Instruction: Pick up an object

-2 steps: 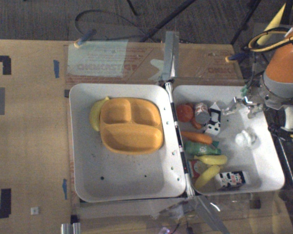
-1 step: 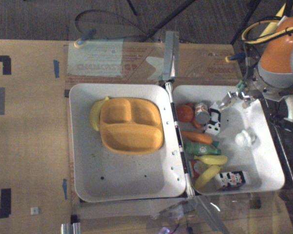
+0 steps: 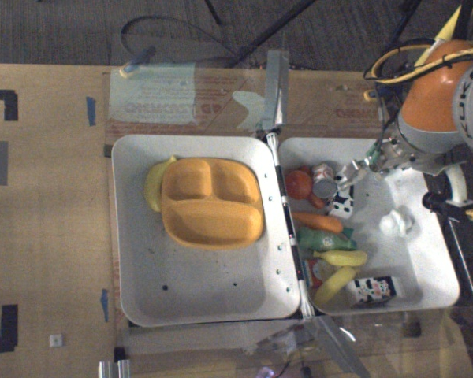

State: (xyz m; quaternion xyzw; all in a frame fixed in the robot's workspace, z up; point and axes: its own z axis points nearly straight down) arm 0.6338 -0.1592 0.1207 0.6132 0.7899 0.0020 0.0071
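we see the end effector (image 3: 355, 168) over the right bin (image 3: 426, 286), its spread unclear to us; the small can (image 3: 324, 183) sits just left of it.

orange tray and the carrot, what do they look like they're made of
The orange tray looks like moulded plastic with a matte finish: one even colour, rounded corners and three pressed-in sections. The carrot looks like a plastic toy, too smooth and evenly orange for a real one, though the picture is too coarse to be sure. The left bin under the tray looks like thin white plastic.
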